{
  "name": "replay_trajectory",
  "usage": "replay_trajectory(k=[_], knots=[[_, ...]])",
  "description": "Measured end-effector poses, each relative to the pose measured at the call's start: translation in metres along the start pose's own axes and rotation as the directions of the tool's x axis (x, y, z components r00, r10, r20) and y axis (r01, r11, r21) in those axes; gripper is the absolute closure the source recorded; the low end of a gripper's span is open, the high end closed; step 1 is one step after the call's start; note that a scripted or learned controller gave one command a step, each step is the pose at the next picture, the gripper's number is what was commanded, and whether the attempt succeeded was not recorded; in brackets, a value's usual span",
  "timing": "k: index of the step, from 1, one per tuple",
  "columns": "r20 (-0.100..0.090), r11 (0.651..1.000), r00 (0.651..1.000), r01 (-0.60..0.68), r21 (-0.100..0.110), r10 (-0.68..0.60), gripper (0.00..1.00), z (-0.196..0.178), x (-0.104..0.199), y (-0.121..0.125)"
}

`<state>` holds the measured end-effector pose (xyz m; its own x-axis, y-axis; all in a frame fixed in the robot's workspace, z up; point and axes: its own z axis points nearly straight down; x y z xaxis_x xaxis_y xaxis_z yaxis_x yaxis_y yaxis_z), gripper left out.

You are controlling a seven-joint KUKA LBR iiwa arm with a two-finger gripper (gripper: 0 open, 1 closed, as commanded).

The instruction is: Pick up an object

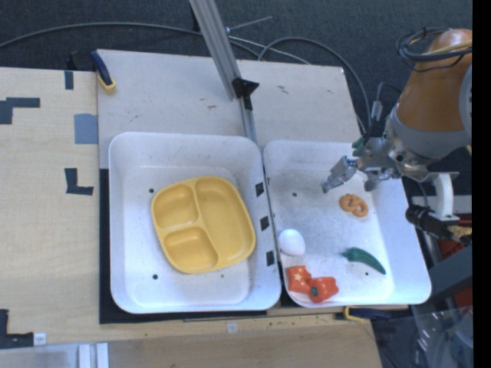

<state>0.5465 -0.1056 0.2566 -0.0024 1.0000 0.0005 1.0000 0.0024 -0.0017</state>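
Objects for picking lay in the right bin [399,282], while the left bin [126,228] held a yellow divided plate [203,225], the largest item on the counter [46,152]. The arm [433,90] reached in above the right bin, its fingers [336,179] slightly apart and holding nothing, just up-left of a pretzel [354,204]. A red toy [311,282] lay at the bin's near edge, a green pepper [364,259] right of it, and a white egg [291,241] by the dividing wall.

Yellow divided plate [203,225] in left bin [123,205]
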Motion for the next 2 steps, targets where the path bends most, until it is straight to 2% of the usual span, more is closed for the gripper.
replay_trajectory(k=[1, 2], knots=[[0.0, 1.0, 1.0, 0.0, 0.0, 0.0, 0.0, 0.0, 0.0, 0.0], [0.0, 1.0, 1.0, -0.001, 0.007, 0.001, 0.0, 0.064, 0.002, -0.002]])
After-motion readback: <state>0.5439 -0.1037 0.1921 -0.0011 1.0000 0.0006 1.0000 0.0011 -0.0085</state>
